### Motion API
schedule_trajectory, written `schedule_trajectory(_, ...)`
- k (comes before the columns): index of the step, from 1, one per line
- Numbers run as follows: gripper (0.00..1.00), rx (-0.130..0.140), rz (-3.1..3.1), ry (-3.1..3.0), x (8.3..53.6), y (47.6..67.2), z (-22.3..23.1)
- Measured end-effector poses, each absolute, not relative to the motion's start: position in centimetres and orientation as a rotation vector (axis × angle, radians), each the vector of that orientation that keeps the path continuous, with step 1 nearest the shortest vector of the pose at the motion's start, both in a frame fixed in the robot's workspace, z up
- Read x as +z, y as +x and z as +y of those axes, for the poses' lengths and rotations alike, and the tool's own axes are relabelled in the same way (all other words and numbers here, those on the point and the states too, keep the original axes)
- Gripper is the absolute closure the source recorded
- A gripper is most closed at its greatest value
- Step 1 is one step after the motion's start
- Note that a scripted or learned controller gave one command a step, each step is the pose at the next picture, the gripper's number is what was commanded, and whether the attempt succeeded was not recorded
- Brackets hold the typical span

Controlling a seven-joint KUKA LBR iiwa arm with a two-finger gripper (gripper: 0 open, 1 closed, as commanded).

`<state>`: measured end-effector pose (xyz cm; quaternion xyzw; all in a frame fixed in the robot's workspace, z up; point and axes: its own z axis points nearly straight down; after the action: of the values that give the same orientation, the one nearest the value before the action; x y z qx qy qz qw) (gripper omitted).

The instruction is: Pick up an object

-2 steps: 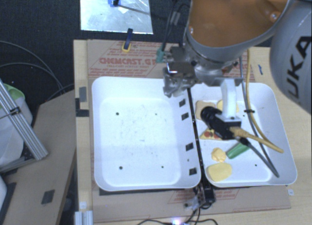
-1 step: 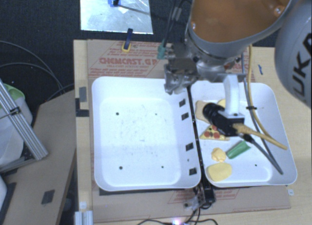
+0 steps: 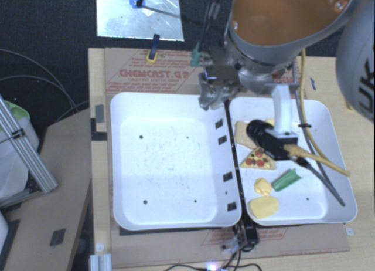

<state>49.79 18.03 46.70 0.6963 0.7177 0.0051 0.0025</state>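
**Gripper** (image 3: 214, 94): over the seam between the left bin (image 3: 164, 164) and the right bin (image 3: 328, 123), at the seam's 12 o'clock end. I cannot tell if it is open or closed, and nothing shows in its hold.

**Candidates:** all in the right bin, toward its 9 o'clock wall.
- toy pizza slice (image 3: 256, 159)
- green block (image 3: 286, 179), at 4 o'clock of the slice
- yellow pieces (image 3: 263, 206), at 6 o'clock

The gripper is apart from all of them, so probably no pick has begun.

white bins (image 3: 164, 170), green block (image 3: 286, 179), yellow lump (image 3: 264, 206)

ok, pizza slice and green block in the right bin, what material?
The pizza slice: likely a moulded plastic toy, matte, with flat red toppings. The green block: probably plastic too, uniform colour and straight edges; painted wood can't be excluded.
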Motion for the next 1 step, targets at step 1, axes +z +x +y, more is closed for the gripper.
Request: schedule_trajectory(1,1.00,0.020,2.257,2.176,47.80,49.85,18.04)
